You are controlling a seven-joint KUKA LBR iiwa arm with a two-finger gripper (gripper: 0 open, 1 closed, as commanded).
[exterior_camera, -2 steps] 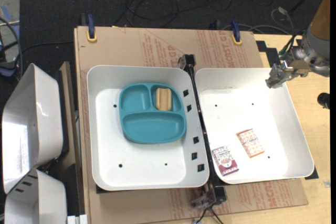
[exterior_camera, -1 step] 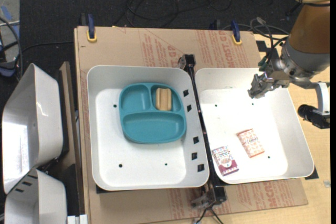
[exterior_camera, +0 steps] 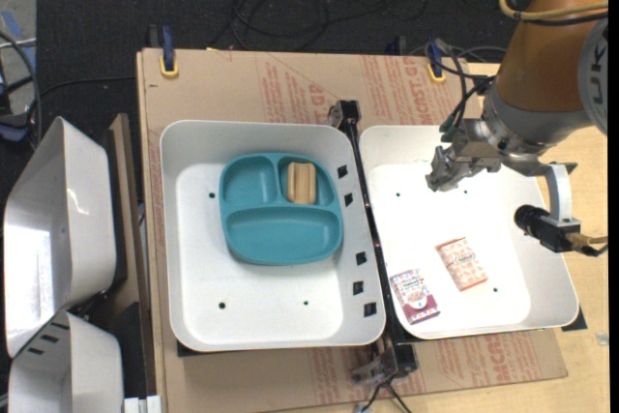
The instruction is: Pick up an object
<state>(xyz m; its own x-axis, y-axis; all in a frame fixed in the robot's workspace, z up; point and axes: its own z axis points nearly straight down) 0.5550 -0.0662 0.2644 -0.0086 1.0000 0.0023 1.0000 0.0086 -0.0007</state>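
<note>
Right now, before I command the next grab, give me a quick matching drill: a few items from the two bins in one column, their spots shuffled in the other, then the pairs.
Things:
1. teal divided plate
2. tan block
3. orange-red packet
4. pink packet

Places:
A. right bin floor, close to the divider between the bins
B. left bin floor, near its middle
C. upper right compartment of the plate
D. right bin floor, further right, nearer the bin's middle

Pairs: 1-B, 2-C, 3-D, 4-A

The gripper sits over the right bin's upper part, away from both packets.
</note>
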